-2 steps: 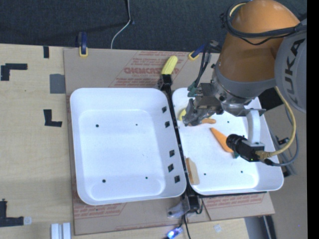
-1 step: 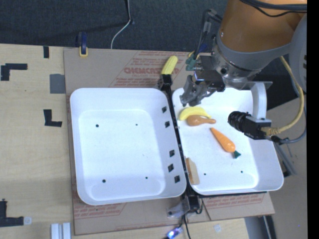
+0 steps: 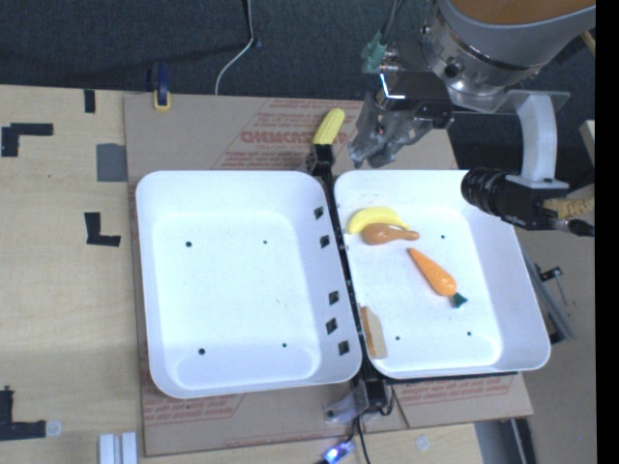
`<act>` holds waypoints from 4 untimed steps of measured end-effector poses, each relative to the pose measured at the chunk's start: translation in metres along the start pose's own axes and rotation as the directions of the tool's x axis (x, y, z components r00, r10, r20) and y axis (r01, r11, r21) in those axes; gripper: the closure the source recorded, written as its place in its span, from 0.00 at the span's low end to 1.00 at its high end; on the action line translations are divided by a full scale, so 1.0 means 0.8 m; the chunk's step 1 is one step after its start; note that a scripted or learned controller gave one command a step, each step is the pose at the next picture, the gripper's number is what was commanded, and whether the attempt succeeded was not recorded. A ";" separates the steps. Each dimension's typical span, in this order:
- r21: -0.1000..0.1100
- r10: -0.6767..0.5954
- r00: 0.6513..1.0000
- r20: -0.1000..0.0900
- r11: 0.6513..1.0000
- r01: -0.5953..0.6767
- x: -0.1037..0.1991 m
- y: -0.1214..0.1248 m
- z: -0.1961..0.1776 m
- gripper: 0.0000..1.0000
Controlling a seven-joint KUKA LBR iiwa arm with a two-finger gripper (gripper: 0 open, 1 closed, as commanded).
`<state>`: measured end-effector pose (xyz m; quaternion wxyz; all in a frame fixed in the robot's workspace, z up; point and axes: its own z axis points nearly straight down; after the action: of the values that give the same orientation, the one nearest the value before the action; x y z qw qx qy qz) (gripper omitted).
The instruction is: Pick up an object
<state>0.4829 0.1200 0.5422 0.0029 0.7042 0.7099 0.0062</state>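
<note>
My end effector (image 3: pixel 379 148) hangs above the right bin's (image 3: pixel 503 288) far rim; its opening I cannot tell. The carrot (image 3: pixel 432 272) lies nearer the camera in that bin, long axis slanting, just beyond the banana (image 3: pixel 373 219).

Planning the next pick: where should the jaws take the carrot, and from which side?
Probably across the carrot at mid-body, coming straight down. It lies flat and alone in the right bin, tapering toward the far end, so closing across its narrow width suits it.
</note>
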 end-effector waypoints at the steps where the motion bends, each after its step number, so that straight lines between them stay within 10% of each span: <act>1: 0.017 0.004 1.000 0.007 1.000 -0.004 0.023 0.000 0.045 1.00; 2: 0.012 0.002 1.000 0.003 1.000 -0.002 0.086 0.001 0.009 1.00; 4: 0.017 0.009 1.000 0.008 1.000 -0.009 0.085 0.098 0.056 1.00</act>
<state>0.5616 0.1890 0.4990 -0.0003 0.7074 0.7068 -0.0025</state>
